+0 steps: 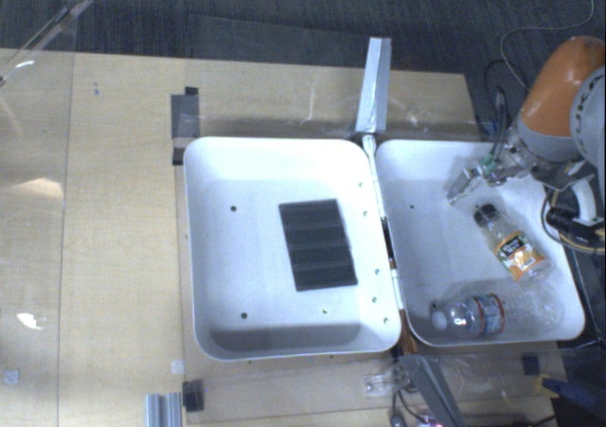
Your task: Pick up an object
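While the grey arm (568,122) with its orange band reaches in from the right edge of the bench (104,255), its gripper (471,181) hangs over the far part of the right bin (417,226), a little in from that bin's far right corner. Its two pale fingers (459,190) point toward the bin's middle and stand slightly apart, with nothing between them (only the white floor of the bin shows in the gap). Just beside the fingertips, toward the bin's near right side, lies a small clear bottle (511,243) with a dark cap and an orange label, on its side and slanting toward the right wall; it is close to the gripper but apart from it. Along the near wall of the same bin lies a larger clear plastic bottle (473,313), also on its side, with a blue and red label around its middle. At the middle of the left bin (213,226) lies a flat dark ridged pad (318,244), set slightly askew to the bin's walls.
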`<state>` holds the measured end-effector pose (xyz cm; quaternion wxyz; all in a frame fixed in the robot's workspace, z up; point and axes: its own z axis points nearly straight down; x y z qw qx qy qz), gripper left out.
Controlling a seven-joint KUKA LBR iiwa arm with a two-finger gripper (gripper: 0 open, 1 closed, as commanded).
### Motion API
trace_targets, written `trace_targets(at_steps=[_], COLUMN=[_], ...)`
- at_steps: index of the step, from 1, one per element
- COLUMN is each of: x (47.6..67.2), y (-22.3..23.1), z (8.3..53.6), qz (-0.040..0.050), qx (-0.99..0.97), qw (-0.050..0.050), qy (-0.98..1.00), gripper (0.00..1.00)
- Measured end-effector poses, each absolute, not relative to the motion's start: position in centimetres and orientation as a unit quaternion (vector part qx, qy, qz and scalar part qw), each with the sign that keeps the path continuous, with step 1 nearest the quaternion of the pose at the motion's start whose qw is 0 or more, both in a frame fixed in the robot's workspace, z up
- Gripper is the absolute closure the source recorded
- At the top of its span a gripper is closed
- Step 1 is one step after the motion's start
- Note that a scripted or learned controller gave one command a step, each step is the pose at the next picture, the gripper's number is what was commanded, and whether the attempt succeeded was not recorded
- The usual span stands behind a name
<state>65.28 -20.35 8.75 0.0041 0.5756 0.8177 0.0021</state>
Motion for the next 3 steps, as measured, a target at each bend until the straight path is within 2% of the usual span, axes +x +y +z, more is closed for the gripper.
trace_targets(at_steps=[1, 2, 3], x=[60.9, 64.7, 57.0], y=[-20.4, -20.4, -20.5], z=[8.8, 8.8, 8.9], qz=[0.0022, 0.0019, 0.0023], qx=[0.514, 0.538, 0.601], qw=[0.005, 0.005, 0.005], qy=[0.858, 0.843, 0.799], gripper=[0.00, 0.00, 0.00])
